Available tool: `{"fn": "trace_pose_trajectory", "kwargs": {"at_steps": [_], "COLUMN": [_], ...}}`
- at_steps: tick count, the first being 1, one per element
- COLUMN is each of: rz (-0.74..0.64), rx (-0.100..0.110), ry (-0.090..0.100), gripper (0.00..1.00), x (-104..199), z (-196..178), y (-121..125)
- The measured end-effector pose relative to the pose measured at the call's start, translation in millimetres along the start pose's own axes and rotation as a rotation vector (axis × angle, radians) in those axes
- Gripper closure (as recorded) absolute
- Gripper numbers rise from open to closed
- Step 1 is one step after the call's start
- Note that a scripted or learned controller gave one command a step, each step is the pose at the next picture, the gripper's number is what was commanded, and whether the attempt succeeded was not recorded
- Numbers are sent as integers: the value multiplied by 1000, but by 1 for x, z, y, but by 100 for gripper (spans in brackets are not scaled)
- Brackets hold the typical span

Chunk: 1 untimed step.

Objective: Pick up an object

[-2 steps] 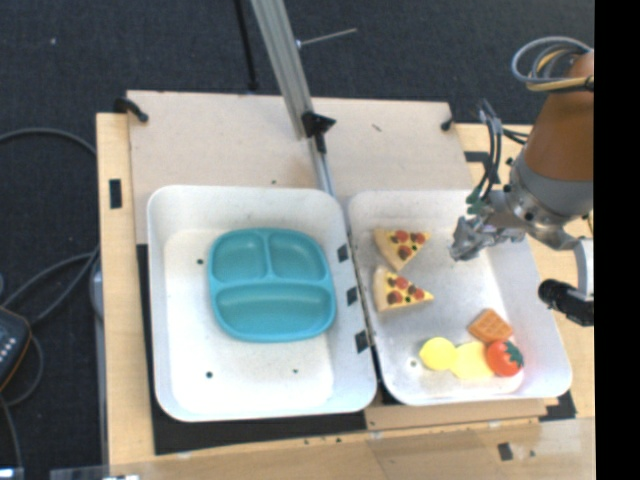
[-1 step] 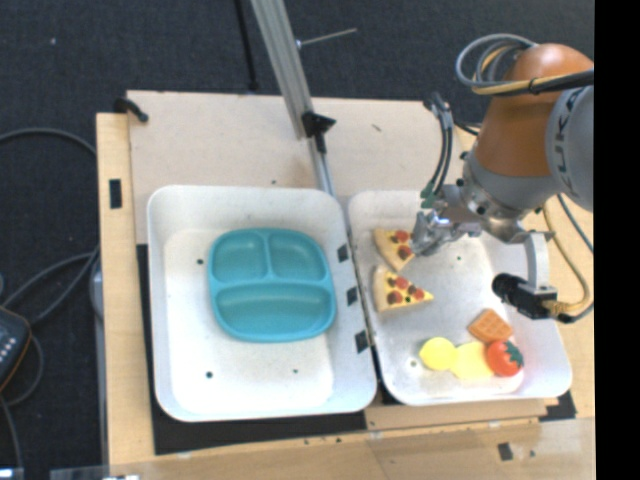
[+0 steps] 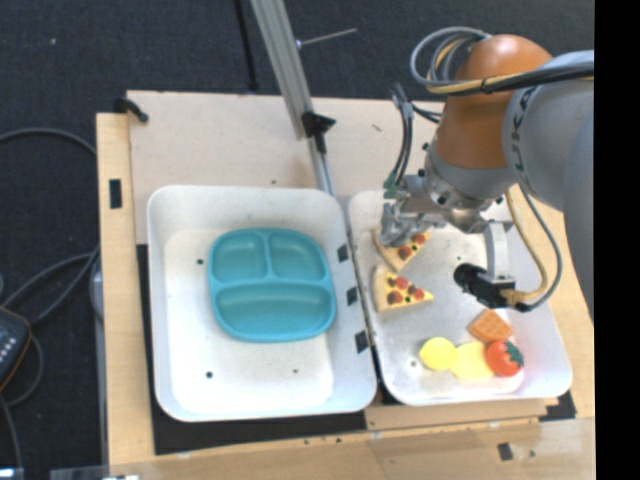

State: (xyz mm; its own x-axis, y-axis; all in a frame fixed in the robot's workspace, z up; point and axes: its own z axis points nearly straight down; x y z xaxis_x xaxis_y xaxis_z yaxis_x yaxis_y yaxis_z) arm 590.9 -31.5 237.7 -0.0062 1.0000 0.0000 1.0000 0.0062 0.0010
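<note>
My gripper (image 3: 402,224) hangs low over the far left part of the right bin (image 3: 540,388), right above a toy pizza slice (image 3: 397,253) that it partly hides. A second pizza slice (image 3: 401,291) lies just in front of the first. Nearer the front of the same bin sit a yellow round piece (image 3: 437,353), a pale yellow piece (image 3: 469,361), a red tomato-like toy (image 3: 505,360) and an orange waffle-like piece (image 3: 490,325). Whether the gripper touches the upper slice cannot be made out.
A teal divided plate (image 3: 270,285) lies in the left bin (image 3: 180,368). A black fitting with cable (image 3: 485,285) hangs by the arm over the right bin. A slanted metal pole (image 3: 290,68) rises behind the bins.
</note>
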Motion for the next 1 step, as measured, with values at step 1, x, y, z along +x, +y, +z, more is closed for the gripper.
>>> {"fn": "trace_pose_trajectory", "kwargs": {"at_steps": [1], "rz": [-1], "rx": [-1], "ry": [1], "gripper": [100], "x": [41], "z": [-5], "y": [14]}}
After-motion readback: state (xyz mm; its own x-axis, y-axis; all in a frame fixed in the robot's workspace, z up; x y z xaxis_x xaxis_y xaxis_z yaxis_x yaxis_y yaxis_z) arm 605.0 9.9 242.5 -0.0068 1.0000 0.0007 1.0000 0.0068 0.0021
